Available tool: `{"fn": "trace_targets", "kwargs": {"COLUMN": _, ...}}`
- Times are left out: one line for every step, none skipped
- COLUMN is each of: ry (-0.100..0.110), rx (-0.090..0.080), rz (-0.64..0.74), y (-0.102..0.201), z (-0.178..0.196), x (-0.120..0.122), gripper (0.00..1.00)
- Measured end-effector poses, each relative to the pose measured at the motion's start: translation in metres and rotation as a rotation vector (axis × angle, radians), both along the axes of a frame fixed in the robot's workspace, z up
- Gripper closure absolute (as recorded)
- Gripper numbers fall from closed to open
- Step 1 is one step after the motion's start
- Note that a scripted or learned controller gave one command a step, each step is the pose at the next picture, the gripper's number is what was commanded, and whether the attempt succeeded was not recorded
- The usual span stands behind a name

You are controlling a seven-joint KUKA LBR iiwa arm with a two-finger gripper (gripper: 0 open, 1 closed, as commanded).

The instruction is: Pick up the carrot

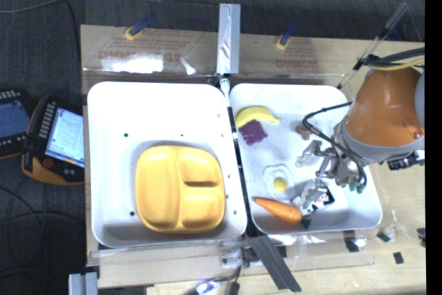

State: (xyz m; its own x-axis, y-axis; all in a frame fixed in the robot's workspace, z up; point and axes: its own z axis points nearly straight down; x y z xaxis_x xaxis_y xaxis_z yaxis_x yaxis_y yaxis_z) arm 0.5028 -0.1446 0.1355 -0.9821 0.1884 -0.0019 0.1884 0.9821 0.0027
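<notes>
The orange carrot (278, 209) lies near the front edge of the right bin (359, 221), its thick end pointing left. My gripper (310, 202) hangs just to the carrot's right, over its thin end, reaching in from the arm's orange band at the right. The carrot rests on the bin floor, not lifted.
In the right bin a yellow banana (254, 115) and a purple item (253, 132) lie at the back left, and a fried-egg toy (277, 179) sits mid-bin. A yellow divided tray (181, 186) lies in the left bin (110, 121).
</notes>
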Motion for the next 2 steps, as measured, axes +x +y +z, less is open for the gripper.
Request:
{"fn": "trace_targets", "kwargs": {"ry": 0.004, "rx": 0.0, "rz": -0.236, "y": 0.053, "z": -0.013, "x": -0.019, "gripper": 0.0}}
{"fn": "trace_targets", "kwargs": {"ry": -0.006, "rx": 0.005, "rz": -0.512, "y": 0.016, "z": -0.044, "x": -0.015, "gripper": 0.0}}
